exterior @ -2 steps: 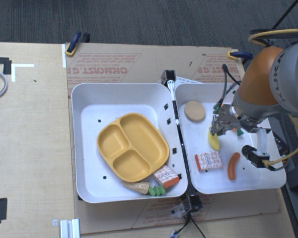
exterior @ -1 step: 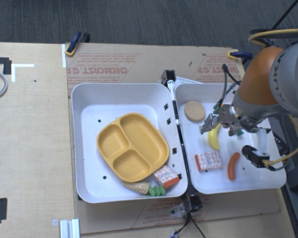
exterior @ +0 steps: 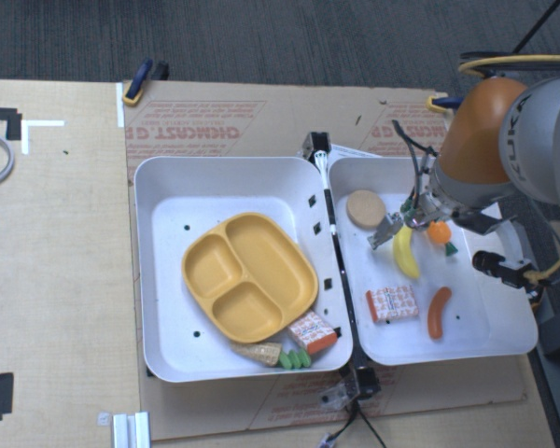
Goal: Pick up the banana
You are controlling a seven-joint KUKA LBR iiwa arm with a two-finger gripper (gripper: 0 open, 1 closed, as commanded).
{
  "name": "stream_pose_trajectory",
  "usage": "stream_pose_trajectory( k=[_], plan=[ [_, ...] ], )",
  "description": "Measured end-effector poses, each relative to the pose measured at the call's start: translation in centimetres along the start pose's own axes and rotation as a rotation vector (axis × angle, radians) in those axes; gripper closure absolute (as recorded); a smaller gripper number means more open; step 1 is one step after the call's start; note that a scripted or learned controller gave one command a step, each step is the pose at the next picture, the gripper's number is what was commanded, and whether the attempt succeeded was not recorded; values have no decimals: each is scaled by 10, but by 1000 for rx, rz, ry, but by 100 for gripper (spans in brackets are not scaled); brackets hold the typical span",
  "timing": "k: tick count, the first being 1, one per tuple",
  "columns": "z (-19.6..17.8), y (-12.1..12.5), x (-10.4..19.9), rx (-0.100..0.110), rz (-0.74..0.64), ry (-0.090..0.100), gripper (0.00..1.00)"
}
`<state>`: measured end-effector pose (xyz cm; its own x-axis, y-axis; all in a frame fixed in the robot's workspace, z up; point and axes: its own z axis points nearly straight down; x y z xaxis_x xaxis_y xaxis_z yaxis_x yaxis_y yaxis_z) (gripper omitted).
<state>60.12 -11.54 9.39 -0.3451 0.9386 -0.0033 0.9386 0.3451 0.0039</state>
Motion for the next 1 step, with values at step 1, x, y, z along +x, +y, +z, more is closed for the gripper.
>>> stream_pose_trajectory(
  k=[1],
  plan=[
    [-10, 0, -1, -3, 3, -3, 100]
  ],
)
